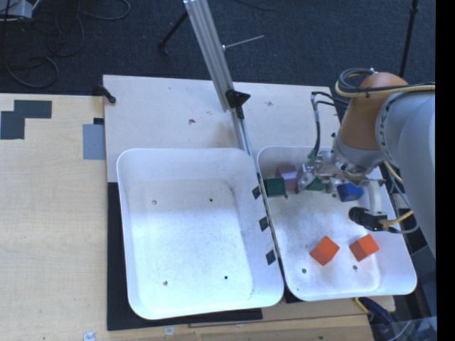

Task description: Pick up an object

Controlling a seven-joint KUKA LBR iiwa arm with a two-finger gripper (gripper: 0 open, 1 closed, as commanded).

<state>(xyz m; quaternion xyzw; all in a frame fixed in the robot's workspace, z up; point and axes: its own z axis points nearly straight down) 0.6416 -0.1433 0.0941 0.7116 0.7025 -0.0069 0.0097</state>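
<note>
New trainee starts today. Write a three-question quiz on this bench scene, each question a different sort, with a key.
1. True or false: both orange blocks lie in the right bin.
2. Which object lies nearest the divider between the bins? A) green block B) blue block C) purple block
3. Fill in: the gripper hovers over the ___ bin.

Key: 1 true; 2 A; 3 right.

Counted on the bench:
Two white bins (135, 190) (398, 279); two orange blocks (325, 250) (364, 247); one green block (274, 187); one purple block (289, 180); one blue block (350, 192).
</note>
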